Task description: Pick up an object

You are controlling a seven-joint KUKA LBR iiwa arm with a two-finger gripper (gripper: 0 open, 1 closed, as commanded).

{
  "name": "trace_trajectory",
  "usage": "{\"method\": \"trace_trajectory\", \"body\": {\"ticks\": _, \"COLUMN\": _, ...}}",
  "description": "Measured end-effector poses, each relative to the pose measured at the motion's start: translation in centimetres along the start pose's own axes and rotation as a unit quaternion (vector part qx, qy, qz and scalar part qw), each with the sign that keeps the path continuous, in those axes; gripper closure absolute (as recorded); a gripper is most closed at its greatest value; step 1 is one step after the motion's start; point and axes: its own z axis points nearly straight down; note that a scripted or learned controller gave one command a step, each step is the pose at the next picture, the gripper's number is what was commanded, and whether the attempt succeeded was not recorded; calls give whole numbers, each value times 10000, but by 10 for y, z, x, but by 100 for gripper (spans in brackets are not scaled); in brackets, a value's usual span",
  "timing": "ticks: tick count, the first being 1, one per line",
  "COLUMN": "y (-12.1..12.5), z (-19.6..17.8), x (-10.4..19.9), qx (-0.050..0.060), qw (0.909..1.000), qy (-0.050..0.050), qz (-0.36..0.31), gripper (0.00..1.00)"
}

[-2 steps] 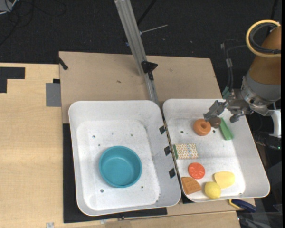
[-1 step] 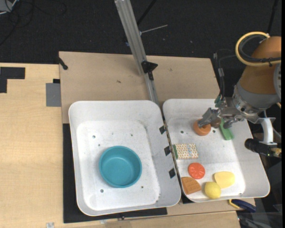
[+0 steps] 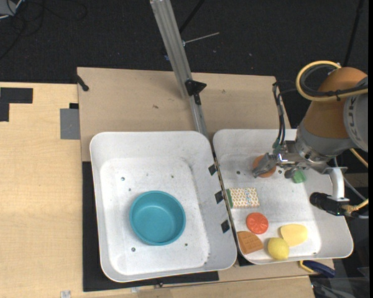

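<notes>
Beyond the round yellow lemon-like toy (image 3: 278, 248), the gripper (image 3: 265, 165) is reaching onto a small orange object (image 3: 263, 164), grip state unclear, likely needing to close next.

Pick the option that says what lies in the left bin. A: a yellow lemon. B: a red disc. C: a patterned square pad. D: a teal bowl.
D: the teal bowl sits alone on the floor of the left bin; the small pieces lie in the right bin.
</notes>
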Motion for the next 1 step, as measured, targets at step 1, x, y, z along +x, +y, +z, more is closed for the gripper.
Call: {"method": "trace_trajectory", "body": {"ticks": 1, "y": -1, "z": 53, "x": 1, "qx": -2, "qw": 10000, "qy": 1, "qz": -4, "gripper": 0}}
